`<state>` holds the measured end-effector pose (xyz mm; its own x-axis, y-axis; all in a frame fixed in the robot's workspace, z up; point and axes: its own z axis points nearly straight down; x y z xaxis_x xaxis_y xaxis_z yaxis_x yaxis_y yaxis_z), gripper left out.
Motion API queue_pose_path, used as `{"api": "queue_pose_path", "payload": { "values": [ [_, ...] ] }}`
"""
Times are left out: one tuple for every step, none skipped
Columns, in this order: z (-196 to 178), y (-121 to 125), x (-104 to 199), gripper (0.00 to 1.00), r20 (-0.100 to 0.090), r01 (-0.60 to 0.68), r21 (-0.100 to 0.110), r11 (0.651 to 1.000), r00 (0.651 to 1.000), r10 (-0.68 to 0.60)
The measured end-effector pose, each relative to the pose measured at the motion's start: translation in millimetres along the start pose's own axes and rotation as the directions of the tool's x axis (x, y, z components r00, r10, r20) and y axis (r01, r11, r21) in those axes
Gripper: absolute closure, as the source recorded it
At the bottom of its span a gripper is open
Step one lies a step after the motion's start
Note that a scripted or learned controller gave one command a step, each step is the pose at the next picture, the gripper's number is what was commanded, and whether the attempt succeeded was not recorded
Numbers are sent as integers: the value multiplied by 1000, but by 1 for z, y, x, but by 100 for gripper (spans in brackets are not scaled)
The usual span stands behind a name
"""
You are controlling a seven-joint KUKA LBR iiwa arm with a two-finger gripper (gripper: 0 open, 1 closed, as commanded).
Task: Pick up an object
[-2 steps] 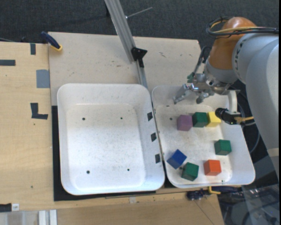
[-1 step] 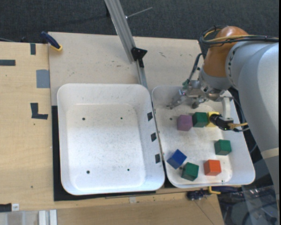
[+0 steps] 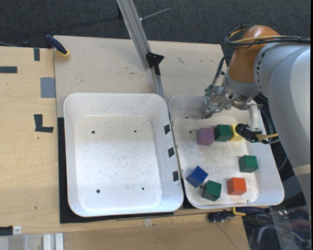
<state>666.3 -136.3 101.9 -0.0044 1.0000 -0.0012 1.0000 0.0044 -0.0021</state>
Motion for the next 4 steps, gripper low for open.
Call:
{"api": "queue_pose_path", "payload": {
  "values": [
    [-45, 2, -6, 100, 0, -3, -6, 1000, 1000, 3],
    [-89, 6, -7, 100, 0, -2, -6, 1000, 1000, 2],
    [-121, 7, -6, 100, -1, -2, -5, 1000, 1000, 2],
    [-132, 0, 48, 100, -3, 2, -1, 1000, 1000, -2]
  ]
}}
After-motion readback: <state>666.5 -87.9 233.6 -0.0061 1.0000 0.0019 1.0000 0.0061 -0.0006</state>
